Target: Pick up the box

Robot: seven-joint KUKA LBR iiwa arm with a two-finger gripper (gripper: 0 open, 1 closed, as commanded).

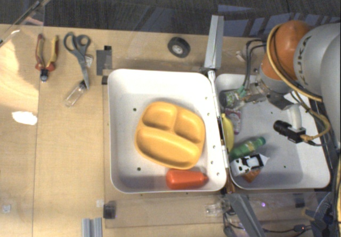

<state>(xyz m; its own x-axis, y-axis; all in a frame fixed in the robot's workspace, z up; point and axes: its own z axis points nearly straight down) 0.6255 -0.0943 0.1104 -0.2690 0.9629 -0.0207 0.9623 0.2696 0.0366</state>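
Note:
The box [248,163] is small, black and white with a brown-orange corner, and lies at the near left of the right bin [298,174]. Just behind it lies a green bottle [246,147]. My gripper [235,97] hangs over the far left corner of the right bin, well behind the box and apart from it. A small greenish and purple item [230,100] sits right under the gripper, and the view is too cluttered there to tell whether it is held.
A yellow banana-like piece [228,130] lies along the right bin's left wall. The left bin [122,124] holds a big yellow tray-shaped object [170,133] and an orange-red item [185,178]. Pliers [46,55], scissors [80,55] and a tape roll [179,47] lie on the bench.

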